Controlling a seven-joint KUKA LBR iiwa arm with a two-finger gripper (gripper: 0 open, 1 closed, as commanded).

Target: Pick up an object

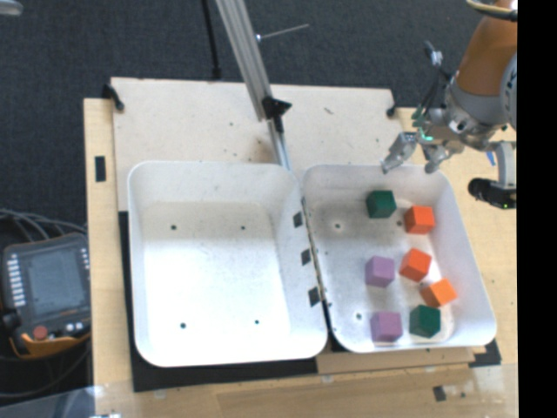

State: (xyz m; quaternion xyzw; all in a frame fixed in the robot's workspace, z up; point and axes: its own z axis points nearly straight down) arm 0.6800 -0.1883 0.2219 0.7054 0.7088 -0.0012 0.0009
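Observation:
The right bin [348, 259] holds several small blocks. A green block [380, 204] lies near its far edge, with an orange block [419, 219] just right of it. Further forward sit a purple block [379, 271], two more orange blocks [416, 264] [439, 293], another purple block [385, 326] and a second green block [425, 320]. My gripper [414, 158] hangs above the bin's far right rim, up and to the right of the first green block. Its two fingers are spread apart with nothing between them.
The left bin [218, 259] lies beside the right one, sharing a hinged middle edge. A slanted metal pole [248, 59] rises behind the bins. A teach pendant [48, 290] sits off the bench at the left.

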